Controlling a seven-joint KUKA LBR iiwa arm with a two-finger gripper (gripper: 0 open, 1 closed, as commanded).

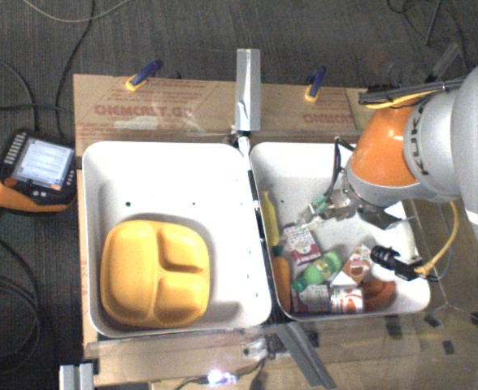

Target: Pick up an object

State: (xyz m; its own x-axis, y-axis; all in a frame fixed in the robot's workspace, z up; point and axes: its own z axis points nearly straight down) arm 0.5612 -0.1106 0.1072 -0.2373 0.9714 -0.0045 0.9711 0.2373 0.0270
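Arm over the right bin [304, 157], packed goods heaped at its near end.

The left bin [141, 161] holds a yellow sectioned tray [156, 273] at its near left. In the right bin, a small carton [301, 244], a green bottle [316, 270] and a banana [268, 218] crowd together; its far half is bare. The gripper [330, 206] hangs just beside the carton; whether its jaws are open cannot be told.

A green bottle [315, 270] lies on its side among cartons [301, 244] and a red-labelled can [346, 301] heaped at the right bin's [296, 165] near end.
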